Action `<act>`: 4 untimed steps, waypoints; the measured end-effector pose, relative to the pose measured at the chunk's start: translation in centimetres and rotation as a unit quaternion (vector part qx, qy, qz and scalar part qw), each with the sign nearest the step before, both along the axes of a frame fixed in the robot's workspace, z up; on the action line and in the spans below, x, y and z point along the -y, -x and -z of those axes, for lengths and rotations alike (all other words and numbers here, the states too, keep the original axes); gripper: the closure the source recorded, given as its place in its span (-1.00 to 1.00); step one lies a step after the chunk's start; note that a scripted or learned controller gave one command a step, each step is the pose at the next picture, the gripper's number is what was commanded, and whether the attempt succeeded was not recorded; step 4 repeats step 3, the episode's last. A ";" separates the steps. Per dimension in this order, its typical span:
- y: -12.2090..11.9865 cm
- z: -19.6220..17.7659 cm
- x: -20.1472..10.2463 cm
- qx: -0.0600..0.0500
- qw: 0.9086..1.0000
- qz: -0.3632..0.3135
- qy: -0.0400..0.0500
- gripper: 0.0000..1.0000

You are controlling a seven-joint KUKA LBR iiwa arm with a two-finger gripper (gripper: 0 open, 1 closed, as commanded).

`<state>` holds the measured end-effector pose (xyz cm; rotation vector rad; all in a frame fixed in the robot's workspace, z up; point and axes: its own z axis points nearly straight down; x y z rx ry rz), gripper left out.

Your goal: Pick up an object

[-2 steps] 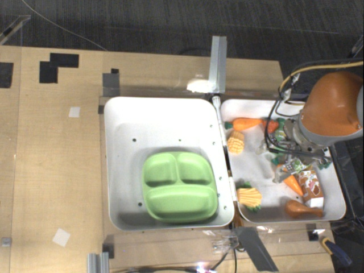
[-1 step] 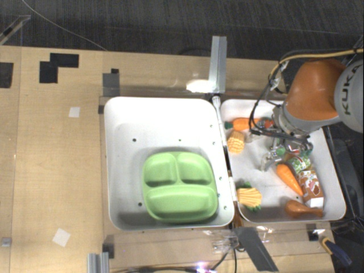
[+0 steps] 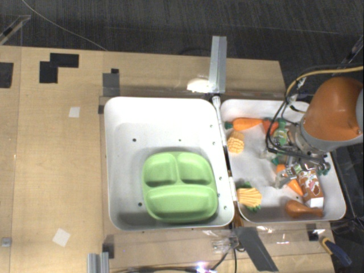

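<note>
Reaching in from the right edge of the frame, the arm [image 3: 335,110] is hanging its hand [image 3: 296,169] low over the right bin [image 3: 250,110], in the lower right of the frame. Whether the hand is released or clenched I cannot tell — cables and the wrist are crowding it, and nothing is plainly showing between its tips.

The likeliest target is lying just below and right of the hand: a small brown-and-white carton [image 3: 311,187], touching or nearly touching an orange piece [image 3: 294,187] beside it. A brown piece [image 3: 301,209] is sitting lower still, long axis running left to right along the bin's bottom wall. Farther off, a carrot [image 3: 247,124] is lying crosswise near the top wall, with a corn cob [image 3: 235,145] and a second yellow cob [image 3: 249,197] towards the left wall.

The left bin [image 3: 122,118] is carrying a green divided tray [image 3: 179,186] — well apart from the hand.
</note>
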<state>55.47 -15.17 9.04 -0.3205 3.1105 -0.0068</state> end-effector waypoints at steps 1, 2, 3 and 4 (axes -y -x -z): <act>2.0 0.0 -1.0 0.003 0.995 0.095 -0.001 -1.00; 5.5 -0.1 -1.1 0.004 0.996 0.094 -0.001 -1.00; 5.0 -0.1 -3.0 0.005 1.000 -0.004 0.002 -1.00; 5.0 -0.1 -3.0 0.005 1.000 -0.004 0.002 -1.00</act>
